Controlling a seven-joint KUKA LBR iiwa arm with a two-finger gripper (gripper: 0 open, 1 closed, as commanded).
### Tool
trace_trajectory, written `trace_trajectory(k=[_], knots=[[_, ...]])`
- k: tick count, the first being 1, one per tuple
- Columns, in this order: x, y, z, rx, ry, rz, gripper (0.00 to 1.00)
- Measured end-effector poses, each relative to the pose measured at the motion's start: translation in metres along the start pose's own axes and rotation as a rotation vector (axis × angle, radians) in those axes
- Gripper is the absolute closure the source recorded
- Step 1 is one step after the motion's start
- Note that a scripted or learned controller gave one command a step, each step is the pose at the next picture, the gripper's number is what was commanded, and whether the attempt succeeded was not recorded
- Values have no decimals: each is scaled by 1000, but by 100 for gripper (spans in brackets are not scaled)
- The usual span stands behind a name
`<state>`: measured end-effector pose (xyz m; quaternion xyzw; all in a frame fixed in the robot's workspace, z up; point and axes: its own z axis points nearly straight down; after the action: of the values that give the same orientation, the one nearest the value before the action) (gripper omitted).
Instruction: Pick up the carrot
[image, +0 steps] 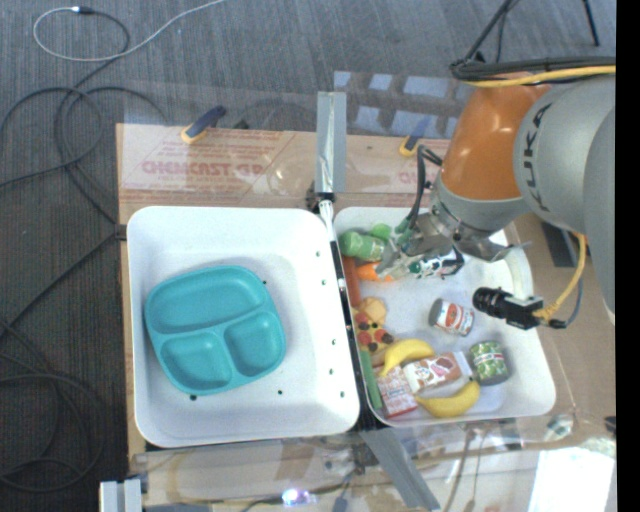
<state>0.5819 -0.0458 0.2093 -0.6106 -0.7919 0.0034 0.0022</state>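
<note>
The camera view looks down on two white bins side by side on the bench. The left bin (240, 225) holds a teal divided tray (213, 327) that lies flat toward its left side. The right bin (525, 385) is crowded with food items.

The arm (530, 130) reaches in from the right, its orange band above the far part of the right bin, and its gripper (418, 258) is down at the far left of that bin. Whether the claw is open or closed, or has anything in its grasp, cannot be told from here, because the wrist body covers most of it.

The carrot (366, 270) shows as a small orange piece at the far left of the right bin, just beside the gripper and just near of a green bottle (362, 244) that lies on its side against the bin's far left corner. Much of the carrot is hidden.

Nearer, a banana (407, 352) curves beside a red and white packet (425, 378), and a second banana (450, 400) lies at the near edge. A small can (452, 317) sits in the middle of the bin, and a green-topped tin (489, 361) lies to its right and nearer.
</note>
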Motion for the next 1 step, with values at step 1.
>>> trace_trajectory(k=[1], knots=[[0,0,0,0,0,0,0]])
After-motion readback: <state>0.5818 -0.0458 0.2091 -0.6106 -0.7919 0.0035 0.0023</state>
